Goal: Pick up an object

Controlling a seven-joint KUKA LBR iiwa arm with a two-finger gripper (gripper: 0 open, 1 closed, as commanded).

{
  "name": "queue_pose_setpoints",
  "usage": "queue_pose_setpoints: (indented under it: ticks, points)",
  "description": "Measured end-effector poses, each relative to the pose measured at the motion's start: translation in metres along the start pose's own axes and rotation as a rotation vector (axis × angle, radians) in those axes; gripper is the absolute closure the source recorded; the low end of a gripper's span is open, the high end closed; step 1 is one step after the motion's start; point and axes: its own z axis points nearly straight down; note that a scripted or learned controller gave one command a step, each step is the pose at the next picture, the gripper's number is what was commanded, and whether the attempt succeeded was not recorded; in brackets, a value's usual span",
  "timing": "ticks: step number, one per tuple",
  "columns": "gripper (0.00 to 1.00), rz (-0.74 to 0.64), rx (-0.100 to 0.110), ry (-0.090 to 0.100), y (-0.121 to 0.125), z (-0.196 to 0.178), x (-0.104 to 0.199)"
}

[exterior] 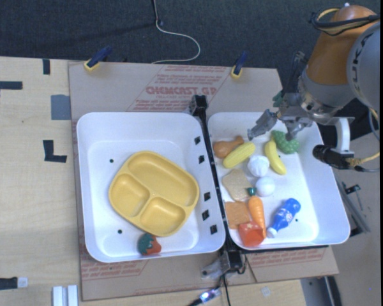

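Note:
The right bin holds several toy foods: a corn cob, a brown drumstick, a banana, green broccoli, two white pieces, a bread slice, a carrot, a blue bottle and a red piece. My gripper hangs open over the bin's far part, its fingers either side of the broccoli and above it, with nothing between them.
The left bin holds a yellow divided plate and a small red and green toy near its front wall. Black clips line the divider between the bins. Yellow clamps hold the cardboard at the back.

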Motion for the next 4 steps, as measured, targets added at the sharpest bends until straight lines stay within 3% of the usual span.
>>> queue_pose_setpoints:
  ticks: [1, 4]
  points:
    - [0.00, -0.003, -0.014, -0.002, 0.002, -0.009, 0.000]
    - [0.00, -0.004, -0.012, -0.003, 0.007, 0.139, 0.007]
